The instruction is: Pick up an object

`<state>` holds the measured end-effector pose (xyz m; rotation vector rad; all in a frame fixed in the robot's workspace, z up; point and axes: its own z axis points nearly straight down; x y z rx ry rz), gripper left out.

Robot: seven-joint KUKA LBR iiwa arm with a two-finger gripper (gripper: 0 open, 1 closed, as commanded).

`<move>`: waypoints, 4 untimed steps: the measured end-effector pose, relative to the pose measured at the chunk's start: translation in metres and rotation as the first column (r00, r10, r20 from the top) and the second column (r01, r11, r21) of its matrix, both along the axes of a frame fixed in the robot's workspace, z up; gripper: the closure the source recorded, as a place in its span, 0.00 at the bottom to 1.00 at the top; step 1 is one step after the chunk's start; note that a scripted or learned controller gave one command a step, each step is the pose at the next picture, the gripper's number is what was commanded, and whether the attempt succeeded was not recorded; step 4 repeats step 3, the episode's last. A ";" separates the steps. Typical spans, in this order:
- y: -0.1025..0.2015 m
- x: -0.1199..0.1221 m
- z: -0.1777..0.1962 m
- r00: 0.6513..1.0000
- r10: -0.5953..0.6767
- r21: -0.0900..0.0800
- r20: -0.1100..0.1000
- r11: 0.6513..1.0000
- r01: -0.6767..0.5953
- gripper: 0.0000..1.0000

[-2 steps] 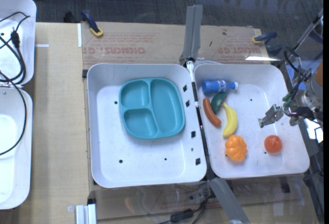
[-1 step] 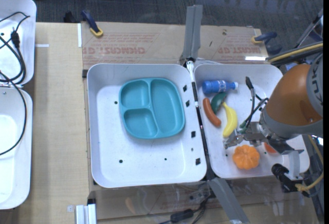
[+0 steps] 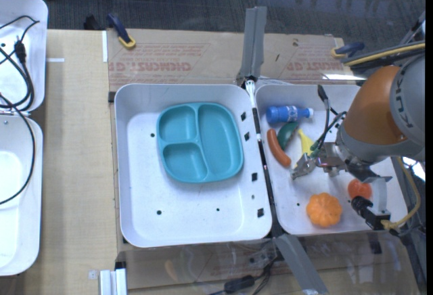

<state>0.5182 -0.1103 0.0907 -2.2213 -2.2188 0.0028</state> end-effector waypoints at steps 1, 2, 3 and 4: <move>0.010 0.064 0.000 1.000 0.002 -0.001 0.001 1.000 -0.002 0.00; 0.009 0.064 0.009 1.000 0.004 -0.002 0.000 1.000 -0.004 1.00; 0.066 0.091 0.101 1.000 0.004 -0.002 0.002 1.000 -0.004 1.00; 0.066 0.091 0.101 1.000 0.004 -0.002 0.002 1.000 -0.004 1.00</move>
